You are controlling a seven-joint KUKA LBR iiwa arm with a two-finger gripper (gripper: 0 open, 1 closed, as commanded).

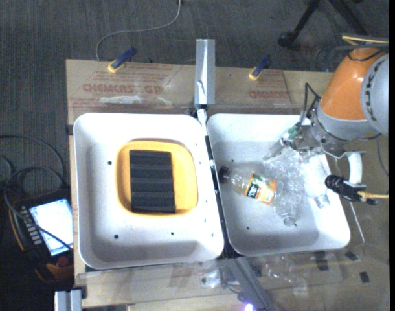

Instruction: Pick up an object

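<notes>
My gripper (298,137) reaches in from the right and hangs over the back of the right bin (249,235). It is just above a heap of crumpled clear plastic (293,173). A clear bottle with an orange label (250,184) lies on its side near the middle of that bin, its dark cap pointing left. In the left bin (94,238) rests a yellow holder (188,173) with a black ribbed block (151,181) inside it. Nothing can be seen held in the gripper.
A metal post (204,76) stands behind the seam between the two bins. Two blue-and-yellow clamps (122,59) (260,66) sit on the brown board behind them. More clear plastic (282,264) lies in front of the right bin.
</notes>
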